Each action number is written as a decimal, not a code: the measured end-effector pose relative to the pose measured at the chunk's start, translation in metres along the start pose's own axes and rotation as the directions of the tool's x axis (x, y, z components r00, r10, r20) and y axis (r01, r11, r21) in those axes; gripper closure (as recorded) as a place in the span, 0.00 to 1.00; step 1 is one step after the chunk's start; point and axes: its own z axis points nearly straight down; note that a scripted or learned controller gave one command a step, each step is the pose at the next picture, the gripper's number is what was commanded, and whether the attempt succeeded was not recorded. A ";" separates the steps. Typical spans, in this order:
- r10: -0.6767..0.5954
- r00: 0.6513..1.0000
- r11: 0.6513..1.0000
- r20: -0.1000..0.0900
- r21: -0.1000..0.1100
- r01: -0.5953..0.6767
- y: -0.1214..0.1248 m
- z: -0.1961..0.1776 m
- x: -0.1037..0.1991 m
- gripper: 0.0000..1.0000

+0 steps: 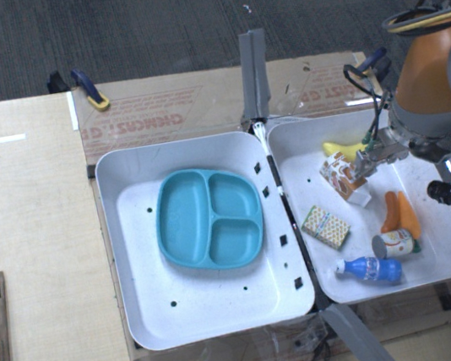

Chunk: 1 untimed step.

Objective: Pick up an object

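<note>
The right bin (445, 267) holds several objects. A yellow item (340, 147) lies at its back. A brown and white snack pack (339, 175) sits just in front of it. A speckled yellow-green box (326, 227) lies in the middle. An orange carrot (403, 212), a small can (395, 244) and a blue bottle (371, 270) lie toward the front. My gripper (368, 160) is low in the bin, at the right edge of the snack pack, and it hides part of that pack.
The left bin (123, 235) carries a teal divided plate (210, 218). A raised divider (273, 167) runs between the two bins. The arm's grey body and orange band (428, 86) hang over the right bin's far right corner, with cables beside them.
</note>
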 end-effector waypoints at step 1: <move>0.001 1.000 1.000 -0.001 0.004 -0.001 -0.001 0.002 0.000 0.00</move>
